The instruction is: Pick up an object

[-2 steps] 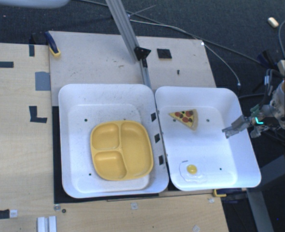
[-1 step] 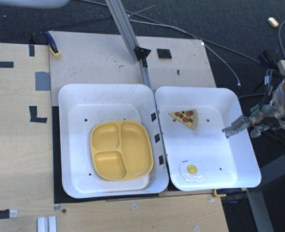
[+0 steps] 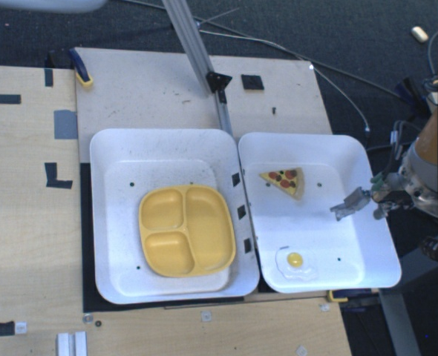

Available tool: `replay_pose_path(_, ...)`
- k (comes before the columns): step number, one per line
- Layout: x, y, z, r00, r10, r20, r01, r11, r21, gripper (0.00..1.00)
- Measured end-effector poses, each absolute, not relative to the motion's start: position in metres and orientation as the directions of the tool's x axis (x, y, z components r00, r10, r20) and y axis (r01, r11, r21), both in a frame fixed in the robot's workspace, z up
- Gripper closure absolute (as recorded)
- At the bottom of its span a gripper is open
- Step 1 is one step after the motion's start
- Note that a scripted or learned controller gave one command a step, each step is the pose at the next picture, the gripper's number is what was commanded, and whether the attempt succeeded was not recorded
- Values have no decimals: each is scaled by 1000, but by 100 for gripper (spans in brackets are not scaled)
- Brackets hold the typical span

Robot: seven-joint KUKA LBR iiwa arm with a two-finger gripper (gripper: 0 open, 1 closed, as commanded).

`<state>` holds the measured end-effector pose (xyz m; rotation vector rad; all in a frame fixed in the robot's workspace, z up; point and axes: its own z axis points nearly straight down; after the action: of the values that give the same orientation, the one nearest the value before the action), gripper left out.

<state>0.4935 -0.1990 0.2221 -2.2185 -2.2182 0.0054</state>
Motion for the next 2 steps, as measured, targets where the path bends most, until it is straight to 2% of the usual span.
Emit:
replay_pose_path(1,496,-208,169,0,1000,1,1000,0,-7,0)
replay_pose_path(2,485,-208,117,1,1000,2,1000,-1,-7,0)
